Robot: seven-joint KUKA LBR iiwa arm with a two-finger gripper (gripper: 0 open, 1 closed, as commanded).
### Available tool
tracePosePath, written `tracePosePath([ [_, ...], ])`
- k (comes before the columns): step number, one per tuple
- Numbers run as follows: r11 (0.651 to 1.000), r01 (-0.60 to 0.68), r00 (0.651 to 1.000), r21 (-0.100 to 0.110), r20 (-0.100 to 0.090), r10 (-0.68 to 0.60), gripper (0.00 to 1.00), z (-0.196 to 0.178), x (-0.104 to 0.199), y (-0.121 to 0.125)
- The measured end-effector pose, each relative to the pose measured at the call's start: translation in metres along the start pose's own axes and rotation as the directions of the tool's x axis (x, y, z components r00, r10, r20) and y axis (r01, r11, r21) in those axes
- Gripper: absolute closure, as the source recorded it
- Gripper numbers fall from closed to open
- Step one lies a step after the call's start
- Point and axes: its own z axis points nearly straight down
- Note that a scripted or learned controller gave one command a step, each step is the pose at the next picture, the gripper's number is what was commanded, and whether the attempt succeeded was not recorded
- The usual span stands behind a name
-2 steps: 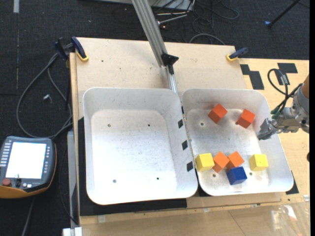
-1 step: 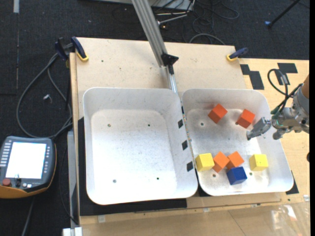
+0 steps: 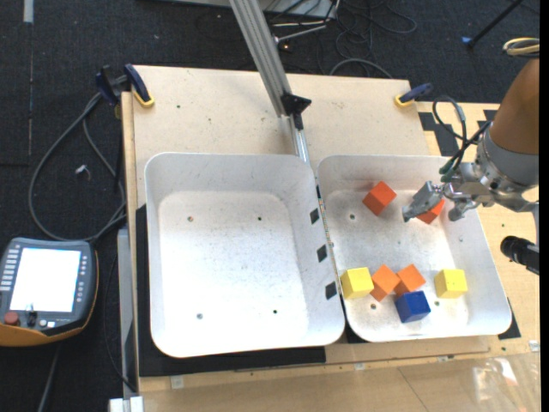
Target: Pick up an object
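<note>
Orange block [image 3: 430, 213] in the upper right part of the right bin [image 3: 485, 269], partly hidden under the hand [image 3: 437, 204]. Seemingly seated between the fingers, though whether gripped or merely straddled cannot be told; likewise whether the hand is released or clenched. No long axis to speak of, being a cube, so approach angle probably matters little. A second orange cube [image 3: 379, 197] just to the left, apart from the hand, with bare bin floor between. Near the front wall, well apart from the hand, a cluster: yellow cube [image 3: 356, 281], two orange cubes [image 3: 397, 280] touching, blue cube [image 3: 413, 305], another yellow cube [image 3: 451, 282]. Right wall of the bin close beside the hand, so little room that way; open room upward and leftward. Left bin [image 3: 154, 230] across the divider on the tabletop [image 3: 214, 110].
</note>
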Motion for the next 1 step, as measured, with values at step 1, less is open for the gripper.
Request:
tracePosePath([
  [1,1.0,-0.011,1.0,-0.004,0.004,0.011,0.0,-0.06,-0.033,-0.0063],
])
